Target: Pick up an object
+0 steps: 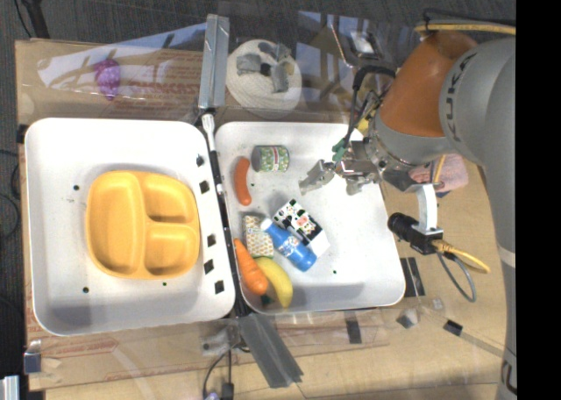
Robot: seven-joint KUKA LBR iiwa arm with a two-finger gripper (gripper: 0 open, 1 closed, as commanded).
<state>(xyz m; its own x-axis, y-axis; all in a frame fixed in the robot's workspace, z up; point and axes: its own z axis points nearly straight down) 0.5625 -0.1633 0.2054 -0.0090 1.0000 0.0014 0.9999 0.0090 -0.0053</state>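
The right bin (372,253) holds a green can (270,158), a red sausage (242,179), a white box with dark and coloured marks (301,220), a blue bottle (293,250), a checkered pouch (255,233), an orange carrot (252,272) and a yellow banana (279,282). My gripper (336,181) hangs over the upper right part of this bin, right of the can and above the white box. Its two grey fingers stand apart, open, with nothing between them.
The left bin (53,139) holds a yellow divided tray (145,223). Behind the bins, a white round bundle (263,75) and a purple object (108,76) lie on the bench. The arm's grey and orange body covers the right bin's far right corner.
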